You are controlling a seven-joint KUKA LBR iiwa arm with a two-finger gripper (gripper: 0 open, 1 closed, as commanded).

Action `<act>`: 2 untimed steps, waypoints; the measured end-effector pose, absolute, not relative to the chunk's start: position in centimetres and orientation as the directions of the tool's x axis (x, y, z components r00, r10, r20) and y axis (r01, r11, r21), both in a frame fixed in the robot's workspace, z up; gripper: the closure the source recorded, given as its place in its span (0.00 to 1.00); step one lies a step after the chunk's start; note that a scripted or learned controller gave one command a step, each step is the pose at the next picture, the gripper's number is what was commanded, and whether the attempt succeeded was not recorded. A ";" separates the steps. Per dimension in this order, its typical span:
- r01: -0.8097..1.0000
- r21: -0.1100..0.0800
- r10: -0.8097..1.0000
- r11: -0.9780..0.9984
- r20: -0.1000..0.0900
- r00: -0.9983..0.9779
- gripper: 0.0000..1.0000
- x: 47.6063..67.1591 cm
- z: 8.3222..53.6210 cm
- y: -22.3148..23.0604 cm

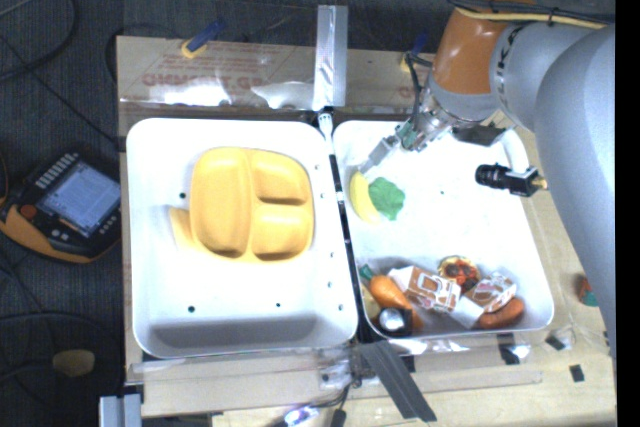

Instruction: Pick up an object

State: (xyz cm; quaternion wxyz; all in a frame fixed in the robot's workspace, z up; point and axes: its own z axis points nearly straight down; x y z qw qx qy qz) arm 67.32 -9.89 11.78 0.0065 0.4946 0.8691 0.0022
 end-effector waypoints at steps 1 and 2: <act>0.768 0.033 0.769 0.639 -0.031 -0.639 0.00 63.0 10.5 -11.2; 0.768 0.031 0.768 0.640 -0.027 -0.640 1.00 62.9 11.3 -11.2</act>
